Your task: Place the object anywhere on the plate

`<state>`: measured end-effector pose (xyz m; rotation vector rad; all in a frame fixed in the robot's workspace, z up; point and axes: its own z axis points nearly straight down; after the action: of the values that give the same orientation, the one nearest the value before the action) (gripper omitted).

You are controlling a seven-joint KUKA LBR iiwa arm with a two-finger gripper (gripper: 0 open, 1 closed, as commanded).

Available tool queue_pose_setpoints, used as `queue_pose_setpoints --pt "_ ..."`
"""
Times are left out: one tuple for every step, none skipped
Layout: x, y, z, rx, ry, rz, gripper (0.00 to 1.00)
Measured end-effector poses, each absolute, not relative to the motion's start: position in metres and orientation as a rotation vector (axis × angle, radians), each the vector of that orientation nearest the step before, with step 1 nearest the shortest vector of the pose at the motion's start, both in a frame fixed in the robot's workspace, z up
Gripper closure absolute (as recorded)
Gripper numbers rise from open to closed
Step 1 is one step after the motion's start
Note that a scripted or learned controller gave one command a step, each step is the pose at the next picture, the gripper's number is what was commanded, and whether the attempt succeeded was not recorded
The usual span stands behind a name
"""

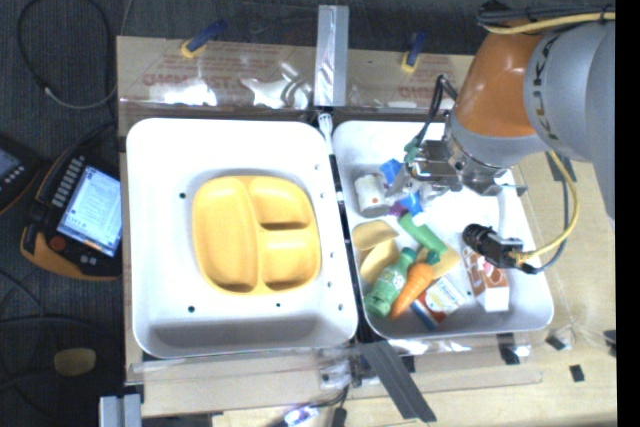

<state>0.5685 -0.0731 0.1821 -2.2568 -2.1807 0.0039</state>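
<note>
Yellow plate (257, 232), w/ three compartments, sits alone in the left bin (160, 315). In the right bin (535, 310) a jumble: green bottle (388, 280), orange carrot (413, 282), small cartons, white cup (367, 190) among them. Which piece is the task's object can't be told. The gripper (408, 177) hangs over the bin's upper part, above that clutter.
</note>
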Motion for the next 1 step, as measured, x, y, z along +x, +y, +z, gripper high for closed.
queue_pose_setpoints --pt "0.6134 -0.0003 0.1826 -1.983 -2.434 0.003 1.00"
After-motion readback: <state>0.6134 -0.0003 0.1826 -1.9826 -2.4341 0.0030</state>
